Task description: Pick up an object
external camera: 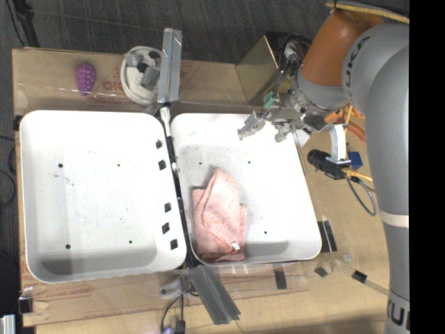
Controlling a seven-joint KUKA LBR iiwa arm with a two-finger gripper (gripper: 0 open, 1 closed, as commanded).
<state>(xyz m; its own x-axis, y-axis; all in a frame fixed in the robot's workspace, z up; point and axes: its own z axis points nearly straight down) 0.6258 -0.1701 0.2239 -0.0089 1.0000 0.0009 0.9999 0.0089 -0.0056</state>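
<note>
In right bin [292, 186], near-left part: pink cloth [220, 216], crumpled, lying against divider side, only thing here to pick

Gripper [266, 127] over far edge of right bin, fingers spread wide, nothing between them; well apart from cloth, to its far right

Judgement: open stance suits approach before descent; arm must travel near and left to get above cloth

Left bin [90, 193] bare, so no target there

Purple toy [86, 77] and white roll [141, 74] on bench beyond bins, likely out of play

Risk: soft cloth may slip from pinch
</note>
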